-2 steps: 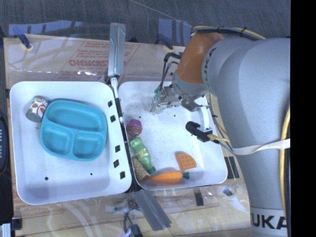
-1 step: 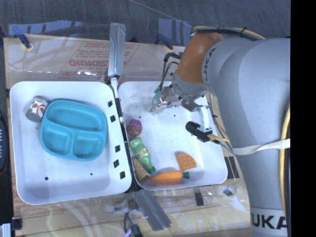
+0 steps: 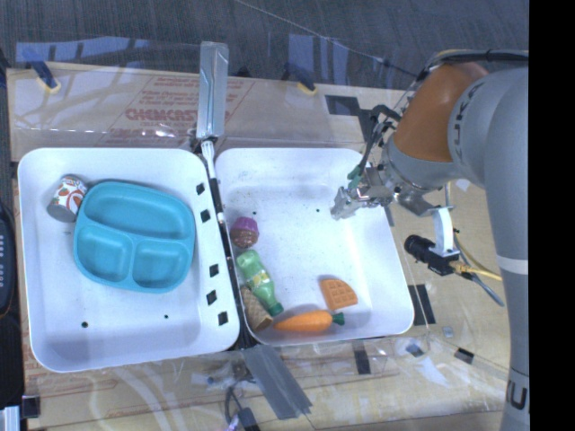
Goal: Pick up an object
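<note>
The arm (image 3: 467, 133) comes in from the right and bends down over the right bin (image 3: 296, 173), its orange band bulging just above the wrist. The gripper (image 3: 346, 203) hangs low over the bin's upper right part, near the right wall, above bare white floor. From here it is a small grey blur. I cannot tell how it is set, and I can make out nothing caught in it. Nothing lies directly under it either.

The things to pick sit well apart from the gripper, along the left wall and the near edge of the same bin. A small purplish ball (image 3: 244, 233) lies near the left wall. Just below it a green bottle (image 3: 258, 281) lies tilted, its dark cap pointing toward the bin's near right. A brownish piece (image 3: 254, 311) sits tucked in the near left corner, touching the bottle's lower side. A carrot (image 3: 305, 322) lies flat along the near wall, green stub at its right end. Just above that end is a waffle (image 3: 338, 293), a small orange square with a grid pattern.

In the left bin (image 3: 54, 330) a blue tray (image 3: 133, 236) with three compartments lies tilted. A round patterned cup (image 3: 65, 196) lies at its upper left corner, touching or nearly touching its rim.
</note>
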You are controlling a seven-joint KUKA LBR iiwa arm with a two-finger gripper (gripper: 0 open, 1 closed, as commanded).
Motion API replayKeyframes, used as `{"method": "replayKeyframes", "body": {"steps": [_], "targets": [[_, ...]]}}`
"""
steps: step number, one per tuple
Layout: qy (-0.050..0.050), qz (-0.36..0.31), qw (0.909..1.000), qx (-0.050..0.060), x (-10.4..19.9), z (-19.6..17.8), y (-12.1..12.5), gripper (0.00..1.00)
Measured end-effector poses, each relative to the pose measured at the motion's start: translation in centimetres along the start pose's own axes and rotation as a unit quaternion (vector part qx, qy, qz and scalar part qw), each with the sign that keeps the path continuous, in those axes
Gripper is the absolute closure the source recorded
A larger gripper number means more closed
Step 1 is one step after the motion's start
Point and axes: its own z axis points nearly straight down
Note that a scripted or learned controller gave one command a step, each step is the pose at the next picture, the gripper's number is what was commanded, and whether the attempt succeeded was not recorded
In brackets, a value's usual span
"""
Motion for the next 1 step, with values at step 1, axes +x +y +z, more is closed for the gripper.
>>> {"method": "replayKeyframes", "body": {"steps": [1], "targets": [[0.002,-0.085,0.9964,0.003,-0.56,1.56,-7.48,0.0]]}}
